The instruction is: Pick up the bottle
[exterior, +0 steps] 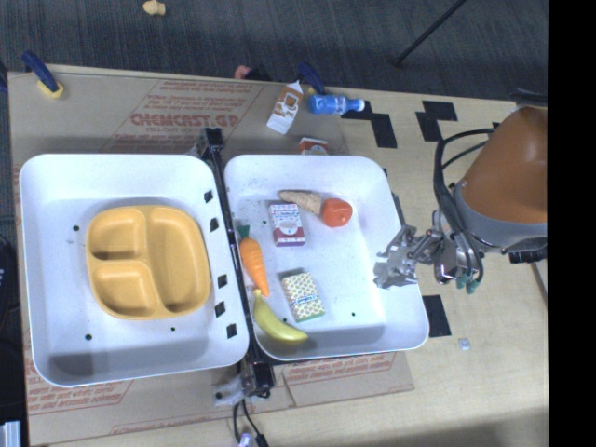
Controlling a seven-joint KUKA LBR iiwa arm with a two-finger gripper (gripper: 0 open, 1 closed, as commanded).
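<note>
Smooth glossy white plastic bins (391, 317), a matt yellow plastic divided tray (149, 259), printed brown cardboard sheets (186, 110) underneath, a shiny bare-metal pincer (396, 266), pale wood-look surface (494, 361).

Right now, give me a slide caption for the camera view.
Claw at right bin's right edge; blue bottle lies outside, on the bench behind it.

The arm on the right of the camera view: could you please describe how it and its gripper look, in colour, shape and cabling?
The arm shows as a rounded bulk, orange on top and grey beneath. Dark cables loop beside it, running toward the wrist. The gripper is a small assembly of bare silver-grey metal with thin angular parts, and some small fittings hang behind it. No markings are legible.
</note>
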